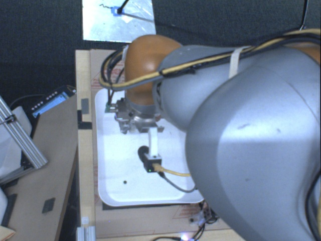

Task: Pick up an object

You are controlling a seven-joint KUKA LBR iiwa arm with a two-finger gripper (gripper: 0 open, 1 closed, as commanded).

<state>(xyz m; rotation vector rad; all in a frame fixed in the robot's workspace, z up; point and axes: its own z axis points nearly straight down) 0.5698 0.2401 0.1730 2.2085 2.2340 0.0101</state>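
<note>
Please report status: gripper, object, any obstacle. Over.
Gripper over the bin. Dark speck on its floor, too small to identify. Arm covers the bin's right part.

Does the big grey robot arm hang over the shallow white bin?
Yes, the grey arm puts its gripper above the shallow white bin, near its far end.

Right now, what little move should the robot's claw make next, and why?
Probably slide the claw a little toward the near end of the shallow white bin. It hangs over the far half, and the one thing I see is a tiny dark speck on the floor nearer the front, too small to identify. The grey arm hides the rest.
</note>
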